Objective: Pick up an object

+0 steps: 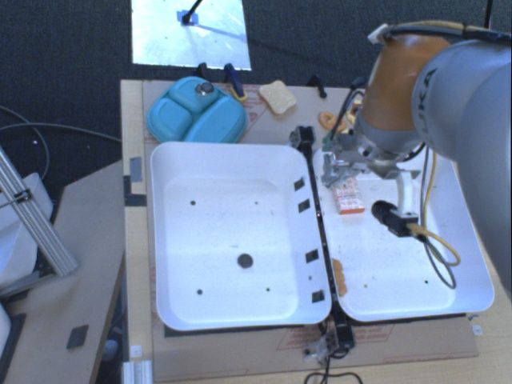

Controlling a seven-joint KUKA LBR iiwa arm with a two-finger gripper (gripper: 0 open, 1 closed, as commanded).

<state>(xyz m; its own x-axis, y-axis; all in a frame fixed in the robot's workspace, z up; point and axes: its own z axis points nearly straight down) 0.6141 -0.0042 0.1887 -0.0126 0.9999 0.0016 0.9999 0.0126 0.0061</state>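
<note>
My gripper (336, 169) hangs over the far left part of the right bin (448, 294), under the grey arm with its orange band. A small white and red box (350, 199) lies in that bin directly in front of the gripper, close to it or touching it; I cannot tell which. An orange-brown piece (338, 277) rests against the right bin's left wall near the front. A small dark disc (245, 260) lies on the floor of the left bin (172, 214).
Behind the bins sit a blue divided dish (197, 112), a tan sponge-like piece (278, 97) and a small orange item (328, 120). A black part with a yellow cable (436, 250) hangs from the arm over the right bin.
</note>
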